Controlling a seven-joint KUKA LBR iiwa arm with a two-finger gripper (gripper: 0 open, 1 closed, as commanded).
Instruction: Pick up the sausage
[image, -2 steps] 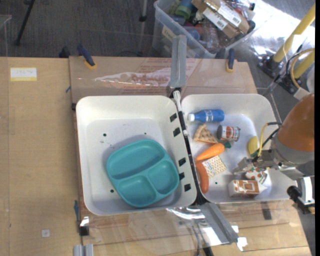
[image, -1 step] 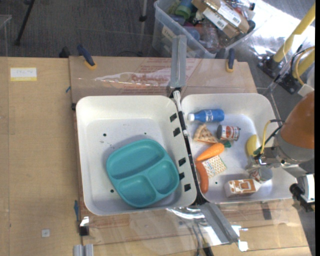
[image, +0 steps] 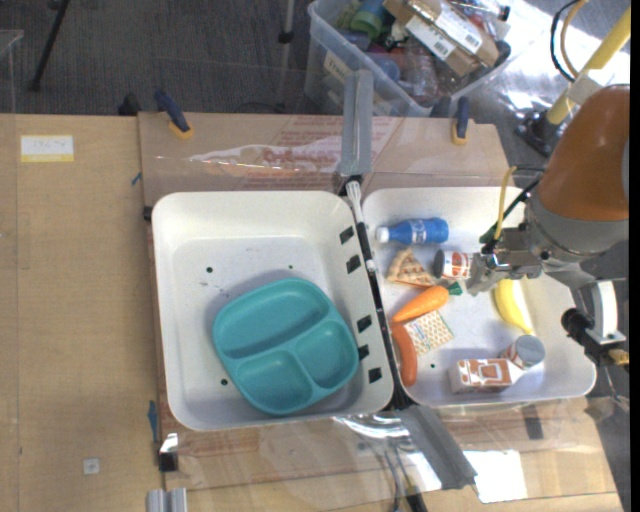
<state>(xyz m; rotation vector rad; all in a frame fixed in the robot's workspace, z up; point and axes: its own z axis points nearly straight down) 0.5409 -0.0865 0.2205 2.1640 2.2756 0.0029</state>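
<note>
I see the sausage (image: 405, 352) lying against the right bin's (image: 560, 385) left wall, below the carrot (image: 421, 302). My claw (image: 483, 275) hovers well apart; whether it's open I cannot tell. I'd descend along its length.

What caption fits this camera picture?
Gripper hovers over toy food in the right bin; sausage lies by the divider.
</note>
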